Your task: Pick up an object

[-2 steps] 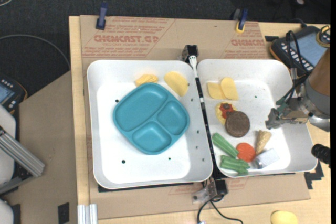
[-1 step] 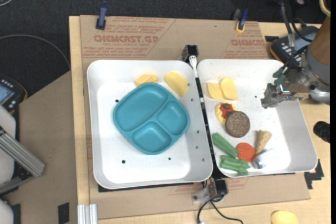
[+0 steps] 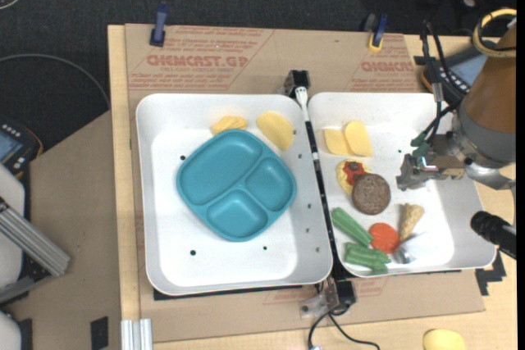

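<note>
Currently gripper (image 3: 414, 174) hovered over right bin (image 3: 443, 106), right of brown patty (image 3: 372, 193); finger opening could not be judged, nothing seen held. Blue plate (image 3: 236, 184) sat in left bin (image 3: 160, 176).

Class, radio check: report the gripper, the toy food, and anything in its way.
Gripper over right bin, nothing seen held. Brown patty nearest, untouched. Ice-cream cone lies close by.
</note>
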Robot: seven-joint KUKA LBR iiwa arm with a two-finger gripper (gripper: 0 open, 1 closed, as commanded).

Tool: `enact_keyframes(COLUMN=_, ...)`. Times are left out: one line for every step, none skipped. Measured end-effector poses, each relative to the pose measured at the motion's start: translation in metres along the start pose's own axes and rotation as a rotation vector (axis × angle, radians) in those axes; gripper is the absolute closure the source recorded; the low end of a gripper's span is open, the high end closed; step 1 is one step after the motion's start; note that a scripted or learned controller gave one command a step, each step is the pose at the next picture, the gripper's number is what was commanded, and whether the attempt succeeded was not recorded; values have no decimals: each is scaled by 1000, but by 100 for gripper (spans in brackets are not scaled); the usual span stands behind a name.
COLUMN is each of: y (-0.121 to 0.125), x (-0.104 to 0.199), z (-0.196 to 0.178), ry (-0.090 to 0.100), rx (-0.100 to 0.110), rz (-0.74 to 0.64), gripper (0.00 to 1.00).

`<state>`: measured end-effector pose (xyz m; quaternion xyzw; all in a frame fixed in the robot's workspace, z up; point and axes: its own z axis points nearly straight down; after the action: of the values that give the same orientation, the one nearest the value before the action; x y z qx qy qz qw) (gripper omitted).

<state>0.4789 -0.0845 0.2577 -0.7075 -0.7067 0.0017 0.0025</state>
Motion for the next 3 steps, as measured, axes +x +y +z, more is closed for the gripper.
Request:
enact_keyframes(y=1, x=96, z=-34, ry=2, rx=-10, rz=-13, gripper=100)
enact_keyframes(y=1, x=126, z=-178, ry=2, rx=-26, rz=-8, gripper=100)
enact_keyframes(y=-1, x=136, z=-81, ry=-2, rx=2, rz=-1, gripper=100)
